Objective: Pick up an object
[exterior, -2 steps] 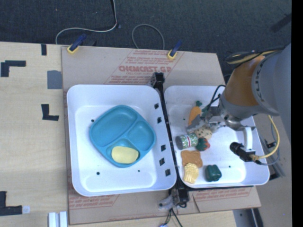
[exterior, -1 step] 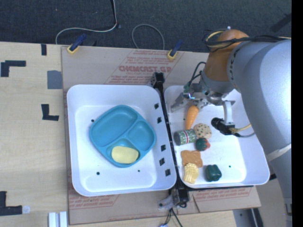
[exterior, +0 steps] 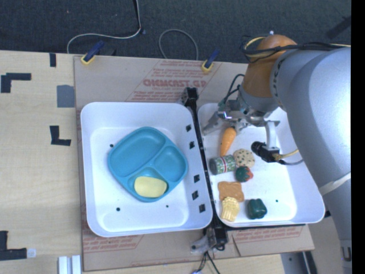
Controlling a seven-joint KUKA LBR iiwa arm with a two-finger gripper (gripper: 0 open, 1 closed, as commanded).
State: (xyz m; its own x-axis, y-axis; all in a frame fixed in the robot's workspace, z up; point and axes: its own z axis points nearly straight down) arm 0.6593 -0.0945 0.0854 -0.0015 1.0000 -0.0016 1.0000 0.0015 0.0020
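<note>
My gripper (exterior: 239, 127) hangs over the back of the right bin (exterior: 296, 193), open, with one finger (exterior: 210, 124) out to the left and the other to the right. An orange carrot (exterior: 227, 142) lies just below and in front of it, its top near the gap between the fingers and nothing gripped. Beside the carrot are a grey-green can (exterior: 222, 164), a speckled cookie (exterior: 243, 156) and a small dark green piece (exterior: 244, 173). Nearer the front lie an orange block (exterior: 230, 190), a yellow corn piece (exterior: 230, 209) and a green pepper (exterior: 256, 209).
The left bin (exterior: 97, 153) holds a blue divided plate (exterior: 149, 156) with a yellow item (exterior: 150, 186) in its front section. A black divider (exterior: 197, 153) runs between the bins. The thick grey arm (exterior: 319, 107) covers the right bin's far right side.
</note>
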